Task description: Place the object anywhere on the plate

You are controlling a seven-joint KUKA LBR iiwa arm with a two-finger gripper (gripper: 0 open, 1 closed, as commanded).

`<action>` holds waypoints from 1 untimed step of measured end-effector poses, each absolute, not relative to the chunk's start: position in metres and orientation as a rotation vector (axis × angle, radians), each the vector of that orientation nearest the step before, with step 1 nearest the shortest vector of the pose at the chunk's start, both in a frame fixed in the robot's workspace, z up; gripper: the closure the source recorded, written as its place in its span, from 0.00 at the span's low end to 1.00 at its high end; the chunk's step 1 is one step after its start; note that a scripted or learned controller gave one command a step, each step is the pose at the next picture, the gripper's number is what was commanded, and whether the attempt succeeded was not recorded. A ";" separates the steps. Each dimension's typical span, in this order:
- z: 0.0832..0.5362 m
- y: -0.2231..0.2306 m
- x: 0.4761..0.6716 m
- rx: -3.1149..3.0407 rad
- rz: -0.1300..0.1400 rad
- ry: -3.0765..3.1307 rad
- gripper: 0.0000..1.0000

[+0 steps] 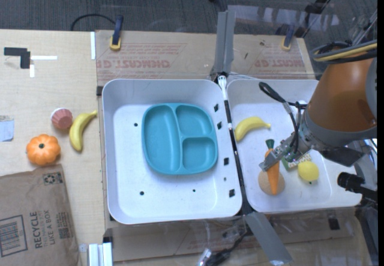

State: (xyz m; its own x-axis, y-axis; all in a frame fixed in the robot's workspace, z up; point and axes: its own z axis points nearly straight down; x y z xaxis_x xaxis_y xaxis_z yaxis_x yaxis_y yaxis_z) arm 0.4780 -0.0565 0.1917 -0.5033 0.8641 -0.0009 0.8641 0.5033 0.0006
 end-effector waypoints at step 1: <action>0.191 0.045 0.523 1.202 -0.002 2.903 1.00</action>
